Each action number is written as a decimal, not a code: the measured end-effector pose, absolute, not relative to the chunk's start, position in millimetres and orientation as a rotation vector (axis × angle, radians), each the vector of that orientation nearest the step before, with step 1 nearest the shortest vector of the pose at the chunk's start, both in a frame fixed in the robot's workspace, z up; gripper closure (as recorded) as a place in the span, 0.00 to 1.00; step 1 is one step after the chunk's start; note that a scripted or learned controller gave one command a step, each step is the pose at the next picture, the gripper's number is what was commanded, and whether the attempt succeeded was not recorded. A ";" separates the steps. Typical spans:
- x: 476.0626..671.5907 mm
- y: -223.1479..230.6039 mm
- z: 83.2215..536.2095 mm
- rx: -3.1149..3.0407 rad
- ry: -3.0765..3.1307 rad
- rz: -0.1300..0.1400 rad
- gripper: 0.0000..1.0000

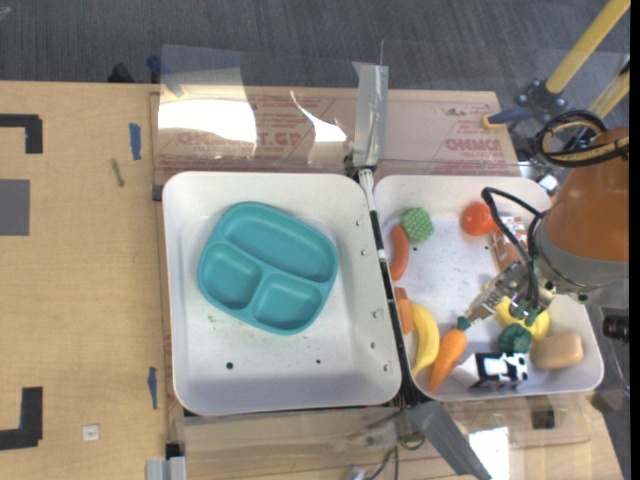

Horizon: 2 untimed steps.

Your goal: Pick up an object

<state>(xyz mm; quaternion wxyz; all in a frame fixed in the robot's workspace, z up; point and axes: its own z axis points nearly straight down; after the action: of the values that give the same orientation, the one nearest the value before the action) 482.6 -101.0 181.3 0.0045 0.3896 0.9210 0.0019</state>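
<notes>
Two white bins (200, 368), one teal plate (266, 266), two carrots (449, 354).

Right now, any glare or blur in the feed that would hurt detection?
Camera view: strong white glare on the clear plastic sheet behind the left white bin; the teal divided plate is evenly lit and sharp; the gripper over the right white bin looks slightly soft, with small toys crowded beside it.

Arm (590, 228) cut off by the right edge, upper links out of frame. Gripper (505, 296) small and cluttered, finger state can't tell. Yellow toy (532, 320) and dark green toy (514, 337) just beside it partly covered by the gripper, shapes unclear. Black-and-white toy (500, 368) at the right bin's near rim too small to identify. Red object (477, 218) partly behind a cable. Yellow pole (590, 33) far right runs out of frame.
</notes>
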 end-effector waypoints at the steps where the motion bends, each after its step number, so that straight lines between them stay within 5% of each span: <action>1: 491.2 -50.7 215.7 1.550 2.726 0.004 1.00; 2: 490.8 -51.2 215.1 1.552 2.726 0.002 0.00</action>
<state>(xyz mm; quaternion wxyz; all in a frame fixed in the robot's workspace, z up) 490.8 -51.2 215.1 0.0025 0.4948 0.8690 0.0006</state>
